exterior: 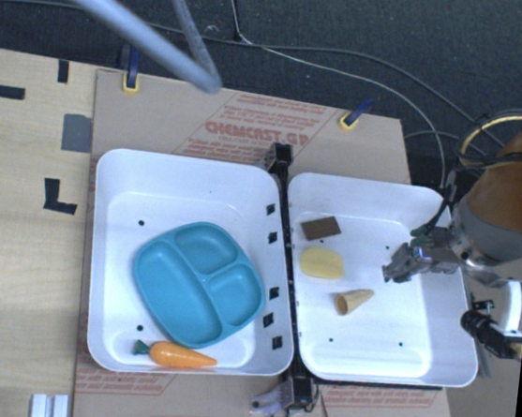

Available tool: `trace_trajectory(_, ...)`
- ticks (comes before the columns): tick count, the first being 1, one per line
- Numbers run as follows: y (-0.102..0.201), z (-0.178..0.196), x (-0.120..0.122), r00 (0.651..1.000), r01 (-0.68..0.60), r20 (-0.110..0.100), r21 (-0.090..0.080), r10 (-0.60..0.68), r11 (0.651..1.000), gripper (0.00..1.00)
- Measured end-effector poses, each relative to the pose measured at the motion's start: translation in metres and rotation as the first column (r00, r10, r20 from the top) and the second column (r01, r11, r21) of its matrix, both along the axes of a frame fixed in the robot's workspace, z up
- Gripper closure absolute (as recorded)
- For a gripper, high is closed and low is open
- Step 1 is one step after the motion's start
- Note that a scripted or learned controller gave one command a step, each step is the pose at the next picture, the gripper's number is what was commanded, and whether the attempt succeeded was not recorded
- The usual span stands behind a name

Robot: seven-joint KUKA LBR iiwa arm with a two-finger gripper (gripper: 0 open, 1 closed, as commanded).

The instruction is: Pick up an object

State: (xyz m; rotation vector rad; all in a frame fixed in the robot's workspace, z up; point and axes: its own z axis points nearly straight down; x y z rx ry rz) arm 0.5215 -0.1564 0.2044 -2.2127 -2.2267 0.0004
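Observation:
In the right bin (412, 363) lie a brown block (320, 227), a pale yellow lump (321, 263) and a tan cone-shaped piece (353, 301). My gripper (405, 265) hangs over the right part of this bin, to the right of all three and apart from them. Nothing shows between its fingers. The left bin (117, 185) holds a blue divided plate (197, 282) and an orange carrot (179, 356) at its front edge.
The two bins stand side by side on a cardboard sheet (253, 122) with yellow clamps (130, 83) at its back. Cables run across the dark floor behind. A grey tripod leg (106, 9) crosses the top left. Small tools lie at the far left.

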Motion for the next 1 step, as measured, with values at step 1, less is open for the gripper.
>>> trace_trajectory(1, 0.0635, 0.0040, 0.0090, 1.000, -0.002, 0.001, 0.001, 0.002, 1.000, 1.00)
